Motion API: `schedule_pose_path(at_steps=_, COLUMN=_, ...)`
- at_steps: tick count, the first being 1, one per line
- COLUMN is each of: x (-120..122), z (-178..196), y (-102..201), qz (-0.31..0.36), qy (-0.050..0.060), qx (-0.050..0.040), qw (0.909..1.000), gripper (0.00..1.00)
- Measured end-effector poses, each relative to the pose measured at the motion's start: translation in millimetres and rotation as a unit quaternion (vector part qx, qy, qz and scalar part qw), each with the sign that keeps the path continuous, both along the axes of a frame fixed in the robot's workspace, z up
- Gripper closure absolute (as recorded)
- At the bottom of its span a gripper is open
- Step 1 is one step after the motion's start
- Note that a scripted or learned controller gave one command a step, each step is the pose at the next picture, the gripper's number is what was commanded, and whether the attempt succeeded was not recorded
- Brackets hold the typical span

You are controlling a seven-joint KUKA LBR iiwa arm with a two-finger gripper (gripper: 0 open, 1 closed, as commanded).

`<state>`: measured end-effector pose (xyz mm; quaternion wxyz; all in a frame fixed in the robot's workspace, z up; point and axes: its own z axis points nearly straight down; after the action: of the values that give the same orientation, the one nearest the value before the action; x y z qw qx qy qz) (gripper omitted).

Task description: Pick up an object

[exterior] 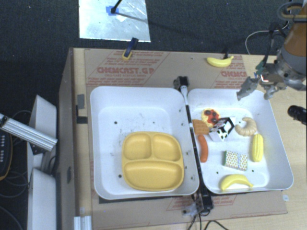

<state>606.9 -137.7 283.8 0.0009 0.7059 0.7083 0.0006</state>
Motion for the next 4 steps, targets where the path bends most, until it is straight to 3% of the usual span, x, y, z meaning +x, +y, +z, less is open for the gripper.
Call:
schedule_pose_path(at_steps=1, x=15, z=-125, y=10, qz=0.001, qy=0.002, qx=0.0005, qw=1.0000, gripper=0.00)
schedule_pose_path(at_steps=2, x=24, z=-199, y=26, qz=0.000, qy=0.001, qx=0.0003, qw=1.0000, gripper=0.00)
schedule_pose_path(at_steps=4, x=45, z=-198, y=-11, qz=-0.001, qy=-0.001, qx=-0.0003, qw=1.0000, gripper=0.00)
